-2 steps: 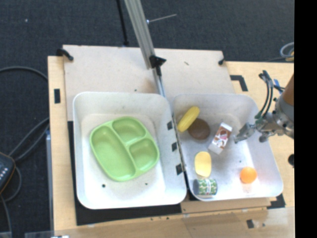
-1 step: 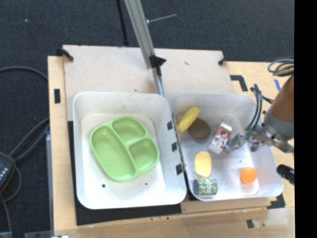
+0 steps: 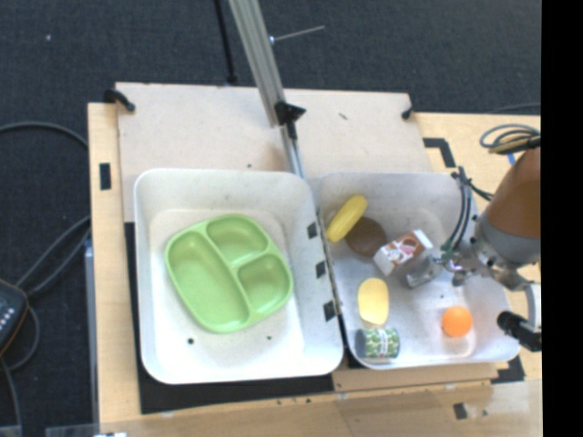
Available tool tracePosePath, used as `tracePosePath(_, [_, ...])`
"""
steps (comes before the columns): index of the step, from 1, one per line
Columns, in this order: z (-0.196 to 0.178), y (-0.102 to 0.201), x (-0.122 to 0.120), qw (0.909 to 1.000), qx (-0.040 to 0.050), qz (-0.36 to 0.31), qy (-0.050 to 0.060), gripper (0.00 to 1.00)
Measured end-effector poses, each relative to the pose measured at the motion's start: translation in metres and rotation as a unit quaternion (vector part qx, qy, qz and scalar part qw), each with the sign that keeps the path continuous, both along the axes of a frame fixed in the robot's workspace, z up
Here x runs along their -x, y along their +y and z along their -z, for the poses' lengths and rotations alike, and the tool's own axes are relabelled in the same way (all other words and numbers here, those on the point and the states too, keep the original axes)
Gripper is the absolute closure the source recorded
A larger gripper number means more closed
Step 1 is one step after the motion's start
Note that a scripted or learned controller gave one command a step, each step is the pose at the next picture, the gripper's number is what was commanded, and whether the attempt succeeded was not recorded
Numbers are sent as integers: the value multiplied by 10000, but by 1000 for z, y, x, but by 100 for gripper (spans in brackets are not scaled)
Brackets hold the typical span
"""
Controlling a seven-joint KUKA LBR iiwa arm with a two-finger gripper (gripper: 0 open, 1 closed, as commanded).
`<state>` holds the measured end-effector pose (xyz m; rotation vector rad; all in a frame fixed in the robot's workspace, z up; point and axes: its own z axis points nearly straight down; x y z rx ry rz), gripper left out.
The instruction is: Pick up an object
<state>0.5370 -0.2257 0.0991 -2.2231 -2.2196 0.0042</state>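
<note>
Evidently nothing is lifted yet: the gripper [image 3: 435,269] is lowered just beside the small carton [image 3: 402,251], its opening indiscernible; the orange ball [image 3: 456,321] lies near it.

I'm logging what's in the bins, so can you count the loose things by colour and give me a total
Green: 2, the divided plate in the left bin and the small can in the right bin
Yellow: 2, the banana and the pale oval piece
Brown: 1, the round lump
Orange: 1, the ball
White and red: 1, the small carton
Total: 7
</note>
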Motion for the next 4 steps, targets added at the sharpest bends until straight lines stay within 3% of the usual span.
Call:
tracePosePath(1, [-13,-1,-2,10000,6,19,-33,100])
tracePosePath(4, [-165,4,-2,10000,7,-30,-46,100])
